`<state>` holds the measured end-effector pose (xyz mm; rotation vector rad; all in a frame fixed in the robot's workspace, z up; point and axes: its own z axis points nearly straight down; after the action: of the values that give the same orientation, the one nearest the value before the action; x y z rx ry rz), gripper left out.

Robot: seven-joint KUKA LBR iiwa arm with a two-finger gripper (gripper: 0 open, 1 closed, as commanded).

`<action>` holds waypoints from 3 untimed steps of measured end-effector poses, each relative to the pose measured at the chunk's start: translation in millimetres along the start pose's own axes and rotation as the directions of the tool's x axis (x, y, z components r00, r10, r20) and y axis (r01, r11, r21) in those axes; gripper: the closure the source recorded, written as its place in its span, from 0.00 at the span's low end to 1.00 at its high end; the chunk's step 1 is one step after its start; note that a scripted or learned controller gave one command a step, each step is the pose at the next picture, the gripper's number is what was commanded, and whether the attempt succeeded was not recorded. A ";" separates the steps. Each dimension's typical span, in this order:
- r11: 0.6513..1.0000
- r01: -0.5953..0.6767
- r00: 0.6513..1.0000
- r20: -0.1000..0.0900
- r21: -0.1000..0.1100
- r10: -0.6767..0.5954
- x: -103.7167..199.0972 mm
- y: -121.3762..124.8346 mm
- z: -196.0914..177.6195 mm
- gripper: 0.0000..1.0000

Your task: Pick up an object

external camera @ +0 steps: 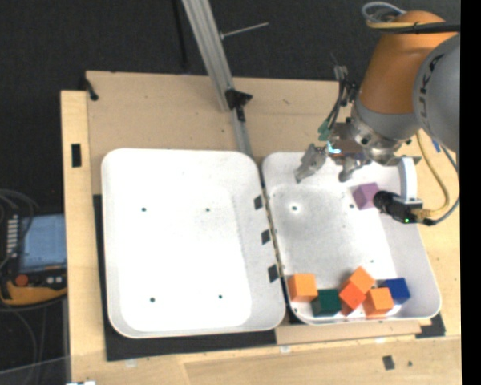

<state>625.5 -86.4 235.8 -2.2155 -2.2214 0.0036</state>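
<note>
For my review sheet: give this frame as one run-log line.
gripper: open, nothing held, over right bin far end | purple block: beside it, apart | other blocks: near edge | pick not done

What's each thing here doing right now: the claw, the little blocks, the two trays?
gripper: open, holding nothing, above the right bin's far end
purple block: loose, near the gripper
other blocks: clustered at the near edge
right bin: holds all blocks
left bin: white, speckled
</note>
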 end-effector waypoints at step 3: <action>1.000 -0.007 1.000 0.004 0.000 0.007 -8.8 3.5 90.6 0.00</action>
<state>628.7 -95.0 145.2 -2.2249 -2.2160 0.0085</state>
